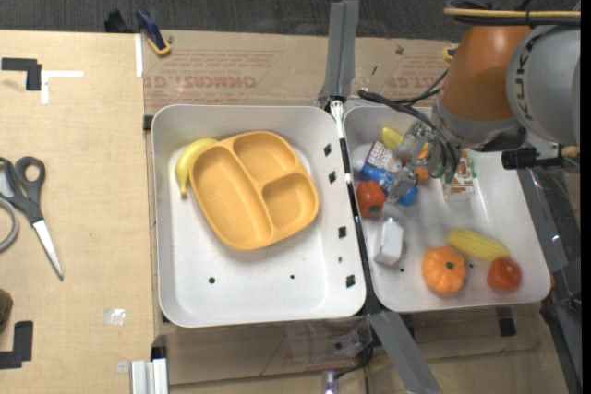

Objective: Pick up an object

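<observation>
The right bin (526,281) holds a small orange pumpkin (444,270), a red tomato (503,274), a yellow corn cob (477,243), a white block (391,242), a blue packet (379,161), a red ball (370,197) and a white carton (459,177). My gripper (420,163) hangs low over the cluttered back left part of this bin, right beside the blue packet and a blue-grey item (404,190). The arm's orange band (485,74) rises behind it.
The left bin (268,291) carries an orange divided plate (251,189) with a banana (189,161) tucked at its left rim. Scissors (32,208) lie on the wooden bench at far left. A grey divider post (340,51) stands between the bins.
</observation>
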`<move>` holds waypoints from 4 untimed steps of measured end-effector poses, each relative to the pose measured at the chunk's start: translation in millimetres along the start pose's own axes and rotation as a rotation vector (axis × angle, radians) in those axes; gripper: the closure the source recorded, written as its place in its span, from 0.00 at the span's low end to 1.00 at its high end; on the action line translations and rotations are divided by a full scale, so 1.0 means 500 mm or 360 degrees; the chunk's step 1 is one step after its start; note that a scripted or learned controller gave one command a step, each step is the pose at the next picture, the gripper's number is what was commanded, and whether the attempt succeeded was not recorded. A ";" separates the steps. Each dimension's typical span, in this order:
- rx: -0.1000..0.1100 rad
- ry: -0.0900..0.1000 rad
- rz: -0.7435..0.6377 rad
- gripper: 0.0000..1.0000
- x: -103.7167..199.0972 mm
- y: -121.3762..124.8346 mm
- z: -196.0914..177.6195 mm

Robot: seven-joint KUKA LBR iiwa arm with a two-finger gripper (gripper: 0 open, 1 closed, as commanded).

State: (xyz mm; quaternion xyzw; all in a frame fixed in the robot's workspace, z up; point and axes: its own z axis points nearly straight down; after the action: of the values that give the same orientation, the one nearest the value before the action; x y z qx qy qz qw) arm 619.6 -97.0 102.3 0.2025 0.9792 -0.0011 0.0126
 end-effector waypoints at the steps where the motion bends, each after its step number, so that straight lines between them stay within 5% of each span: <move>1: -0.0001 -0.0001 -0.0013 0.00 0.048 -0.016 0.000; 2: -0.0004 0.0002 0.0080 0.00 0.140 -0.073 -0.001; 4: -0.0020 -0.0071 0.0292 0.00 0.220 -0.107 -0.014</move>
State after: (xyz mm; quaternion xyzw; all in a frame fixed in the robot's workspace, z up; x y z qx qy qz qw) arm 497.4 -102.3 106.2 0.2912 0.9560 0.0017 0.0358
